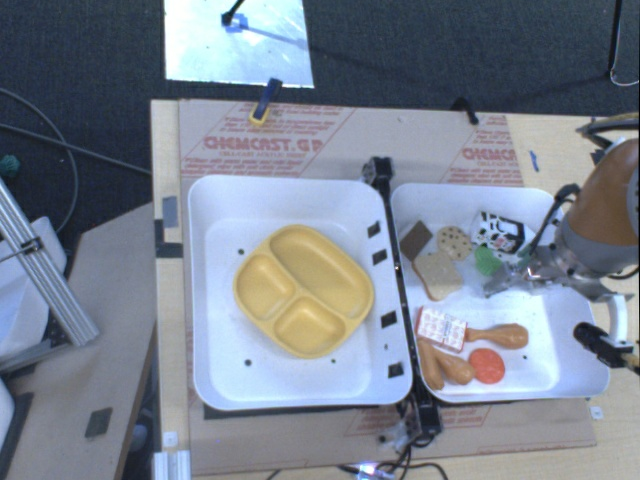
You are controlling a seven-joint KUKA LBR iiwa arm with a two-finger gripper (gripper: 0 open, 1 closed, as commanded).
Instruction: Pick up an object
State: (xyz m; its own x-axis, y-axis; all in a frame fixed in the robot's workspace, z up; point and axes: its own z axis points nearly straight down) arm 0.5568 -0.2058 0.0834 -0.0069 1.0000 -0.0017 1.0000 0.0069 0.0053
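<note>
In the left bin [200,298] lies a yellow divided plate [303,290], turned a little, near the middle of the frame's left half. It has three compartments and there is nothing in them.

The right bin [575,363] holds the small things. Starting from its left side, a brown square piece [415,237] lies near the upper left corner of this bin, and just beside it a round cookie [453,240]. Below them is a beige slice of bread [438,274]. Further down lies a small white packet with red print [441,327], touching a brown drumstick-shaped toy [495,336]. At the lower left edge of this bin lies another tan long piece [443,365], and beside it a red-orange disc [487,366].

In the upper part of the bin is a black and white object [499,232], and just below it a small green object [487,261].

The gripper [505,280] comes in from the right edge of the frame, low over the bin, with its tip just beside the green object and right of the bread. The metal fingers are thin and blurred here, so I cannot tell if they are apart or together, or whether they touch something. I see nothing clearly held between them.
</note>
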